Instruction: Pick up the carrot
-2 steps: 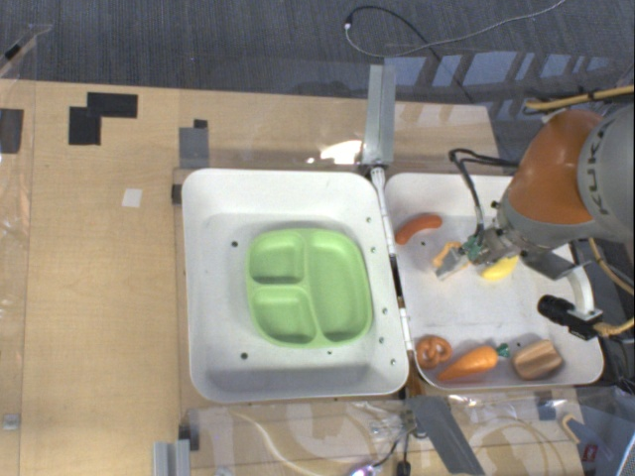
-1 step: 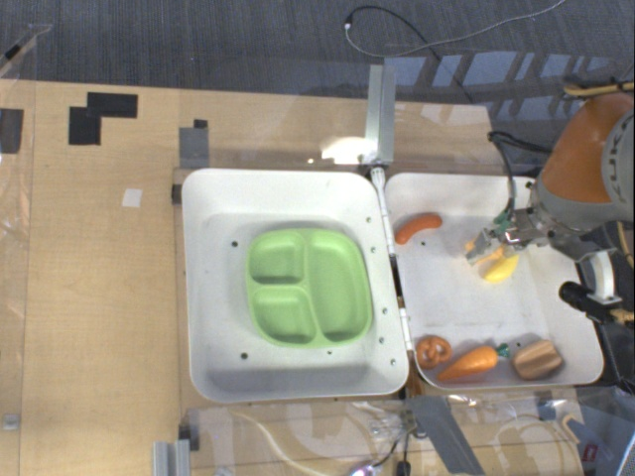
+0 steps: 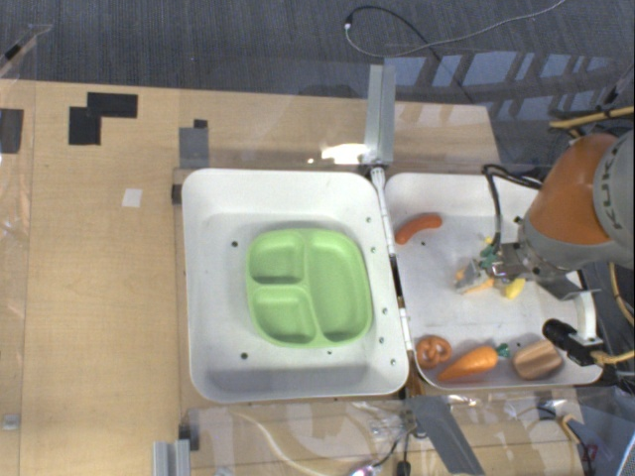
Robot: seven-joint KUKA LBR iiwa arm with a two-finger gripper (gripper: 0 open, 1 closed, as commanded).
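Two shallow white bins sit side by side on the bench, and the carrot (image 3: 470,362) lies along the lower edge of the right bin (image 3: 446,201), its orange body slanting up toward the right with a bit of green at that end. A small round reddish-brown item (image 3: 433,349) sits just beside its left tip, and a tan, bread-like piece (image 3: 537,361) lies near its right end. A red sausage (image 3: 418,227) rests apart in the bin's upper left. The left bin (image 3: 198,266) carries a green divided plate (image 3: 309,286).

The grey arm (image 3: 580,201), with its orange band, reaches in from the right of the frame. The jaws (image 3: 493,271) hang over the middle of the right bin, above the carrot in the frame and well apart from it. Small yellow and orange bits cluster around the tips; whether they are parts of the tool or loose items cannot be told, and neither can the opening of the jaws or whether they hold anything.

The step in hand appears to be the approach. A clean pick likely calls for shifting toward the lower edge of the frame, lining up across the carrot's narrow width at mid-body, and descending clear of both neighbours and the bin wall, which crowds the carrot closely.
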